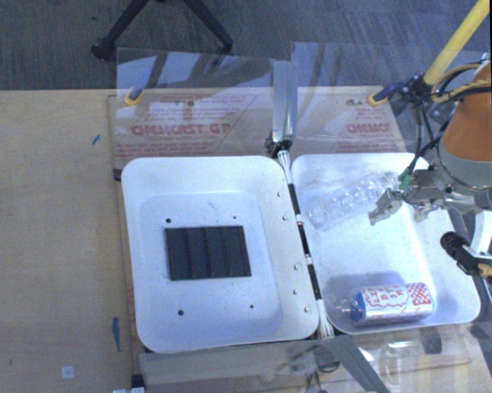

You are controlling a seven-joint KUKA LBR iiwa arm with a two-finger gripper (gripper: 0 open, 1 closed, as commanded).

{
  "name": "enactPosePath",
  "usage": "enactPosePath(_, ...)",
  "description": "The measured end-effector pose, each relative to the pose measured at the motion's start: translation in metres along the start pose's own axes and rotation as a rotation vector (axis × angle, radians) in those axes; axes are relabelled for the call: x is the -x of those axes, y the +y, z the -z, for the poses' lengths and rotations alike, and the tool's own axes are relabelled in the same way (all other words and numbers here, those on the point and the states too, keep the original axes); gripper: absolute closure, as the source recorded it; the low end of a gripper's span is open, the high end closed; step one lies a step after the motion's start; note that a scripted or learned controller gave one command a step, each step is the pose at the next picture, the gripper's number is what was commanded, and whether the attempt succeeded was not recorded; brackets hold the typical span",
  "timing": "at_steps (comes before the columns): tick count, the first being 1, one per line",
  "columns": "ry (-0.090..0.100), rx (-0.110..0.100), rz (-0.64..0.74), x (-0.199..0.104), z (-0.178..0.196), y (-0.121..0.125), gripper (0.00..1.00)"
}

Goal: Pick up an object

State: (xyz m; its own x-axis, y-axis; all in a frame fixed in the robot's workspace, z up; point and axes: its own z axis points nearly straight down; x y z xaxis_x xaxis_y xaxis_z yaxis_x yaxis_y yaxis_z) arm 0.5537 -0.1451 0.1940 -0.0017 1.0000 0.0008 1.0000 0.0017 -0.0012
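Note:
A clear plastic bottle (347, 200) lies on its side in the upper part of the right bin (463, 305). A second bottle with a red and white label (391, 301) lies along that bin's near wall. A black ribbed slab (208, 252) rests flat in the middle of the left bin (141, 195). My gripper (404, 210) hangs over the right bin, just right of the clear bottle's end. It is open with nothing between its fingers (383, 207).
The grey arm with its orange band (469, 131) and cables cover the right bin's upper right corner. A metal divider (300, 238) separates the two bins. Clear plastic panels (195, 113) stand behind both bins.

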Motion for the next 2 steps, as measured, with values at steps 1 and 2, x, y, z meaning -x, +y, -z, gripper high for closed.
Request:
enactPosePath(1,0.000,0.000,-0.072,0.007,-0.035,-0.057,0.00)
enactPosePath(2,-0.002,0.007,0.011,0.053,-0.106,-0.072,0.00)
